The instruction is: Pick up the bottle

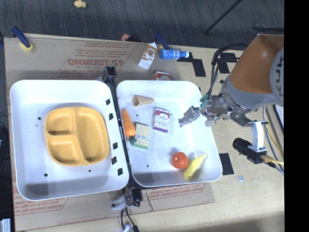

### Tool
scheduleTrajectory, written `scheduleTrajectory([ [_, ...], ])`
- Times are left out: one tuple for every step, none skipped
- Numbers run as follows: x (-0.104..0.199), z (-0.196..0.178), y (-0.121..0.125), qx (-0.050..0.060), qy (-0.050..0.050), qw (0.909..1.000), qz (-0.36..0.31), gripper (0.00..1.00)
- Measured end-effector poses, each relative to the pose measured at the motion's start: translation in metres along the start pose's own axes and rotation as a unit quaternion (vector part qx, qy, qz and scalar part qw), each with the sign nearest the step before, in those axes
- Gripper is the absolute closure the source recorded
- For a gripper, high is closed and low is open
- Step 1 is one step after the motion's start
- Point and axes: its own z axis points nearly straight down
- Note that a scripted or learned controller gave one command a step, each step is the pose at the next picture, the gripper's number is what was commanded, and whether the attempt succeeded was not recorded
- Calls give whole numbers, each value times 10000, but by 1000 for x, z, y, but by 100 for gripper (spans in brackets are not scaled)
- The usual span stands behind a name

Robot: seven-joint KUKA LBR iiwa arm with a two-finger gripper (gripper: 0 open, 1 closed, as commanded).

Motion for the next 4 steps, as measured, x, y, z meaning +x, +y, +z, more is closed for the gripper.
scheduleTrajectory([
  [0, -10, 0, 11, 2, 10000, -25, 100],
  [-45, 89, -35, 7, 3, 9981, 619, 100],
  [9, 50, -34, -2, 9, 9356, 3530, 100],
  [45, 86, -34, 20, 17, 8576, 5143, 100],
])
